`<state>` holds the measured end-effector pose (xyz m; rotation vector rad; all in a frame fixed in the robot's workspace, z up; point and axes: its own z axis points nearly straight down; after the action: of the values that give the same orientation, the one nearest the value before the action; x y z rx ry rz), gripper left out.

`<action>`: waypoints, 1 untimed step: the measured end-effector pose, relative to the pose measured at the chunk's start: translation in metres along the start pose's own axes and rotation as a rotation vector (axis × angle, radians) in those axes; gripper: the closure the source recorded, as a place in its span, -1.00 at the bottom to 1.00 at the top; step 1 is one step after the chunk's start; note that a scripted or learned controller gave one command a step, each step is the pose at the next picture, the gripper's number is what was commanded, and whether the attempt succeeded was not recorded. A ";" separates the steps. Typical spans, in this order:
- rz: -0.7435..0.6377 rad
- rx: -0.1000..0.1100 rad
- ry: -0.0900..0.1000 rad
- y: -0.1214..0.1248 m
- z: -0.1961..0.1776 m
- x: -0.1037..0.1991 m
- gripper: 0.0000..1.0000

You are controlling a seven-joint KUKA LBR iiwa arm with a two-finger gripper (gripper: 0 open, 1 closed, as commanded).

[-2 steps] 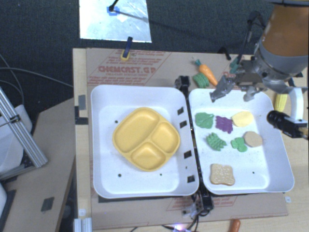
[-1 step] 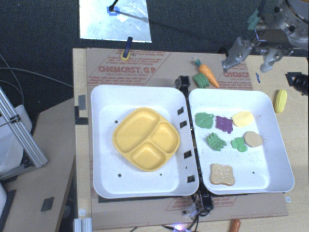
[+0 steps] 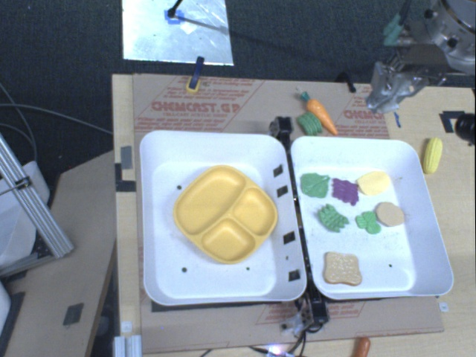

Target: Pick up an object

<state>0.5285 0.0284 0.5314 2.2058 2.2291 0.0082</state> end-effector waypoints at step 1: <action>0.012 0.014 0.000 -0.045 0.082 -0.030 1.00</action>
<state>0.4843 -0.0019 0.4495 2.2267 2.2225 -0.0073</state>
